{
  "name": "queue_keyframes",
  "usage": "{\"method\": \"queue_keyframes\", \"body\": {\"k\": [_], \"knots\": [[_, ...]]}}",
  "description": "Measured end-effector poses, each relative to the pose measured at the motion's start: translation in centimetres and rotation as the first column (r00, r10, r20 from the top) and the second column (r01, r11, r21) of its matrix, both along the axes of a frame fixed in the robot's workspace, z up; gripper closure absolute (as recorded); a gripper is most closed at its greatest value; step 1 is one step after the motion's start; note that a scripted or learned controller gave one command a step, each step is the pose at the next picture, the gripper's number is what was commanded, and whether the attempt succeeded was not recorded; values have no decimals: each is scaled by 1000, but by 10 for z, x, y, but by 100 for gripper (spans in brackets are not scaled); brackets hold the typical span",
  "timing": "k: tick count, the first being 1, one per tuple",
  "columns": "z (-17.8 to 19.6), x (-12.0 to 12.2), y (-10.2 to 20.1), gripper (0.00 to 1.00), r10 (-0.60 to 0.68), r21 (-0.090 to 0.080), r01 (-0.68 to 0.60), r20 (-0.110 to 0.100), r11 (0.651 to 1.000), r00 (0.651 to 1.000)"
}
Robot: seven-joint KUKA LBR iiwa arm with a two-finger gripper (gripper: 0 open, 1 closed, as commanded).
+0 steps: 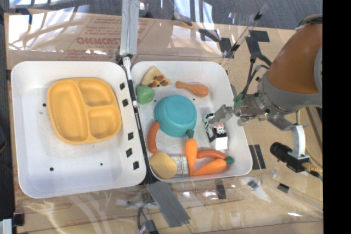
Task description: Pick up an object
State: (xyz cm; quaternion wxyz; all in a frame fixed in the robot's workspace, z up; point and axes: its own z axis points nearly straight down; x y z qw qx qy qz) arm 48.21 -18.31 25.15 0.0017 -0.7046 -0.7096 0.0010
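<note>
We see the tool (219, 115) at the right bin's (235, 95) 3 o'clock edge; how far it is open we cannot tell. Just below it lies a small black-and-white boxy item (215, 130). A round teal pot (175, 115) sits at center, glossy carrots (202, 160) at 6 o'clock, a pizza wedge (155, 78) at 11. The left bin (27, 118) holds a smooth yellow divided tray (83, 109).

Both bins (33, 172) are smooth white plastic with a matt finish. The yellow tray (83, 108) at frame left and the teal pot (175, 115) at centre look like smooth plastic with a slight sheen. Carrots (211, 166) appear as glossy moulded plastic. Clear glossy film and grey tape (129, 24) cover the cardboard-brown worktop (181, 35).
</note>
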Motion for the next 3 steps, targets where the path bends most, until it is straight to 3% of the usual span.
{"method": "queue_keyframes", "body": {"k": [1,2,3], "knots": [[-8,-5,13,0,-94,1,94,0,996,996],[-158,-5,46,0,-181,1,181,0,984,984],[-148,-5,45,100,-178,0,178,0,984,984]]}}
